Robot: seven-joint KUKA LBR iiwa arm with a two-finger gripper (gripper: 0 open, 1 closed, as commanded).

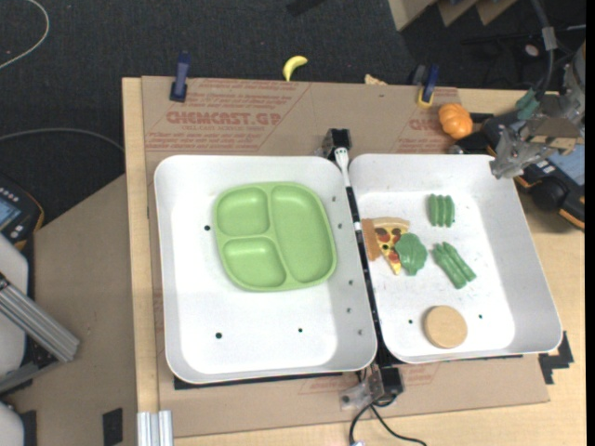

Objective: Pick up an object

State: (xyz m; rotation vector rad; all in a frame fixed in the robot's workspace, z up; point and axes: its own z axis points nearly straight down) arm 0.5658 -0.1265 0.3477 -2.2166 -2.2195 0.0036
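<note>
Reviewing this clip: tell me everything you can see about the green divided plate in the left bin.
The green divided plate is pale green, with a matte, plastic look, and a rounded-rectangle outline. Raised ridges split it into three compartments: two smaller ones on the camera view's left side, one above the other, and one long one on the right. All three hold nothing. It lies flat and right side up, slightly rotated, on the floor of the left bin, in the bin's upper middle. Nothing else touches it.

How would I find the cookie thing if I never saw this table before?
Look in the right white bin, the one without the green plate. Go to its near edge: the round tan cookie lies there alone, flat and plain, unlike the green toy foods higher up.
</note>
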